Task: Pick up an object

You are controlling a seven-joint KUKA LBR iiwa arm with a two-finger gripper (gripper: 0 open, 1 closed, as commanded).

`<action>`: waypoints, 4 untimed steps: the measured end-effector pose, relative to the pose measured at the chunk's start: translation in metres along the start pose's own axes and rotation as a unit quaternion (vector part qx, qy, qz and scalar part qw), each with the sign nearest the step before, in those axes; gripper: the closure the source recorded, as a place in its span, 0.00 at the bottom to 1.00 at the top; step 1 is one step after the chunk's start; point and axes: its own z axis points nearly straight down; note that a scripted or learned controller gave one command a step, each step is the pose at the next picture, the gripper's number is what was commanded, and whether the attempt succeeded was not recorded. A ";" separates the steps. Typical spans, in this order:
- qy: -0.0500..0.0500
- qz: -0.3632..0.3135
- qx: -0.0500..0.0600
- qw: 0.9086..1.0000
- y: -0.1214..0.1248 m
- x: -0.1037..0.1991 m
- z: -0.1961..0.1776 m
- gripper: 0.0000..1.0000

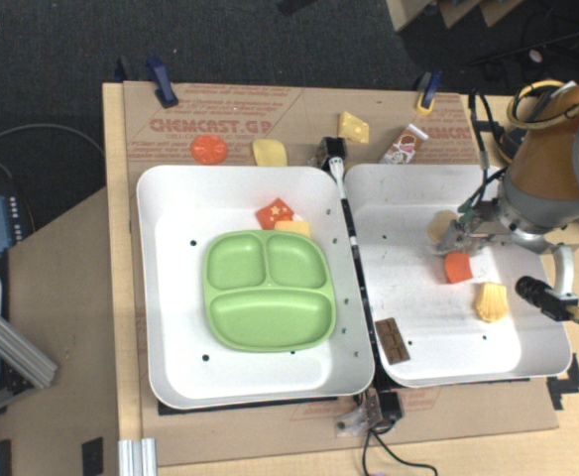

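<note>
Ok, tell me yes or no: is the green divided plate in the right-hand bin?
No, the green plate lies in the left bin, beside the right bin.

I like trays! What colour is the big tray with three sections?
Light green tray, seen in the camera view.

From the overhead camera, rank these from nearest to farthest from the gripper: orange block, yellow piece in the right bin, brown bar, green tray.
Measured from the gripper:
1. orange block, just below it in the right bin
2. yellow piece, lower right
3. brown bar, bin's lower-left edge
4. green tray, in the left bin
</note>
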 end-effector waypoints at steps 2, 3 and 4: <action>0.004 -0.002 0.005 1.000 0.049 0.073 -0.073 0.00; 0.003 0.000 0.005 1.000 0.021 0.031 0.018 0.00; 0.002 -0.001 0.001 1.000 -0.009 0.051 0.011 0.00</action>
